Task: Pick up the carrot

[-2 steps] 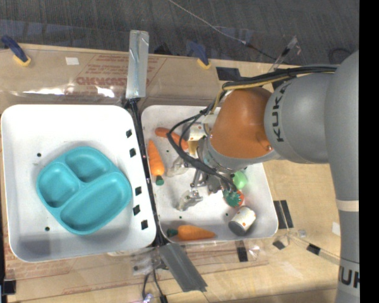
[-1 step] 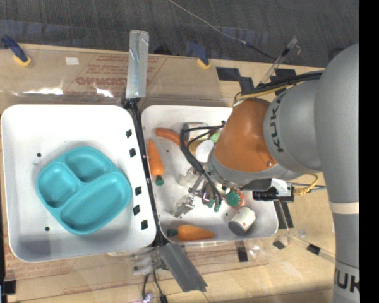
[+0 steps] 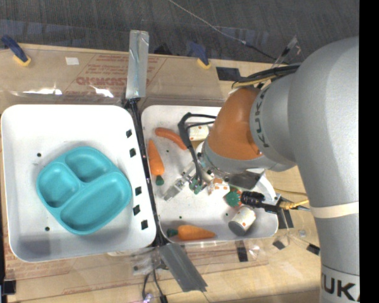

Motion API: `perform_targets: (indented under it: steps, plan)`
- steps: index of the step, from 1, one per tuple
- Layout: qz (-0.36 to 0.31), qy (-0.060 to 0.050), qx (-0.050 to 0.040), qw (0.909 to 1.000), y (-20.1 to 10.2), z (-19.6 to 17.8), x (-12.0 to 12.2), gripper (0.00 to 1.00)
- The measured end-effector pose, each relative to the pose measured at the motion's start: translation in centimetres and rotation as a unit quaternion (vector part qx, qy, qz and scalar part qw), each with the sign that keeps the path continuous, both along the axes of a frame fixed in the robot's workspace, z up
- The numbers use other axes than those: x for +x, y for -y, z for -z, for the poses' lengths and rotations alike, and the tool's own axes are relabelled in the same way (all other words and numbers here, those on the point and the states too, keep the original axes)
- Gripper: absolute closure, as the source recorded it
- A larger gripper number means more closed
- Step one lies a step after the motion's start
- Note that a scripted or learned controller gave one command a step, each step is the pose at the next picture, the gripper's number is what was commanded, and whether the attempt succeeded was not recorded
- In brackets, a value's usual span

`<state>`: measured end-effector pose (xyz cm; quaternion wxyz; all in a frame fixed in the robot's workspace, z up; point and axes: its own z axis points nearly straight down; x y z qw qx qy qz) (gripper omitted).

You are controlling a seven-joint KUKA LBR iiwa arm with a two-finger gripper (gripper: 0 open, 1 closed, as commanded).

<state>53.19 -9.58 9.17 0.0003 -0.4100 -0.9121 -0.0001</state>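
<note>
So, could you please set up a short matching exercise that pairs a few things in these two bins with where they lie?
Things:
1. blue divided plate
2. carrot by the dividing wall
3. carrot at the near edge
4. white cup

Places:
A. right bin, along its left wall
B. left bin
C. right bin, near right corner, lying on its side
D. right bin, along the near wall

Pairs: 1-B, 2-A, 3-D, 4-C

Grey arm reaching in from the right, orange-banded wrist bent down, gripper (image 3: 184,185) lowered
</note>
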Motion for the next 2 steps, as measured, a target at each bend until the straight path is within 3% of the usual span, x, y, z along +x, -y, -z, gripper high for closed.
perform_targets:
  steps: [1, 2]
  plan:
    - [-0.004, 0.000, -0.0001, 1.0000, -0.1, -1.0, 0.1, 1.00]
    - [-0.107, 0.005, -0.0011, 0.9942, -1.5, -16.1, -3.3, 1.00]
